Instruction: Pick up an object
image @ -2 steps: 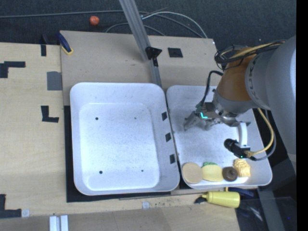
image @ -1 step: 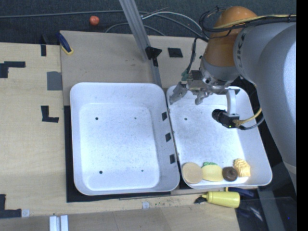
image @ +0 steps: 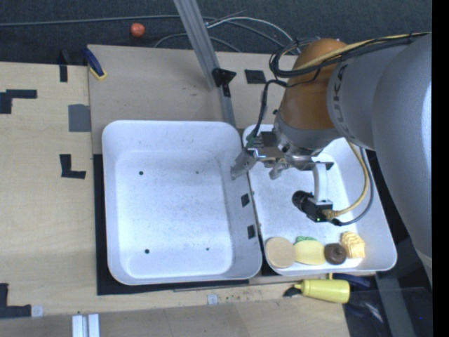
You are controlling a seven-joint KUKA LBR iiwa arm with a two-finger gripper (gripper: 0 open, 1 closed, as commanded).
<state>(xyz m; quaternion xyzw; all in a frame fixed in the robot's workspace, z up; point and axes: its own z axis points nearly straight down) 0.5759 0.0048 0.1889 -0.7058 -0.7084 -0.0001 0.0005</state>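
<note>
The right bin [image: 372, 220] holds a row of small things along its front wall: a tan round disc [image: 279, 252], a pale yellow piece [image: 309, 253] with a green bit [image: 305, 240] behind it, a brown ring-shaped piece [image: 335, 254] and a yellow ridged block [image: 353, 245]. My gripper [image: 259, 168] hangs over the back left corner of the right bin, by the ridge between the two bins. Its two fingers are spread open with nothing between them. It is well behind the row of objects. The arm's orange wrist [image: 309, 97] covers the back of the right bin.
The left bin [image: 116, 188] stands beside the right one. A yellow tool [image: 325, 290] lies on the bench just in front of the right bin. A slanted metal pole [image: 202, 44] rises behind the bins. A black connector with a yellow cable [image: 313, 206] hangs over the right bin.
</note>
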